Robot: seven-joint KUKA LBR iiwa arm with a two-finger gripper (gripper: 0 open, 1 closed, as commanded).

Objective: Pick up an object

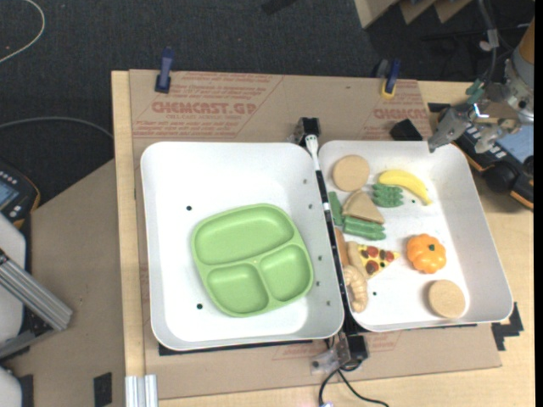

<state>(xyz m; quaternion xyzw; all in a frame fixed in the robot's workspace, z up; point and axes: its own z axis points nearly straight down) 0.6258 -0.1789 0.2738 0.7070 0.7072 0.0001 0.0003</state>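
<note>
At 12 o'clock on bench board (254,100): "CHEMCAST GP" print | gripper (462,125) at 2 o'clock, above right bin (484,227) rim | finger spread: cannot tell

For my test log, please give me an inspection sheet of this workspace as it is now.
Surface: cardboard sheet under two white bins, left bin and right bin.
Job's things: in the right bin, banana, orange pumpkin, pizza slice, sandwich, two round cookies, green vegetables.
Clutter: green divided plate in the left bin.
Gripper: gripper above the right bin's far right corner, holding nothing that shows.
Cables: white cable on the floor; black cable at the front.
Surroundings: two blue clamps.
</note>
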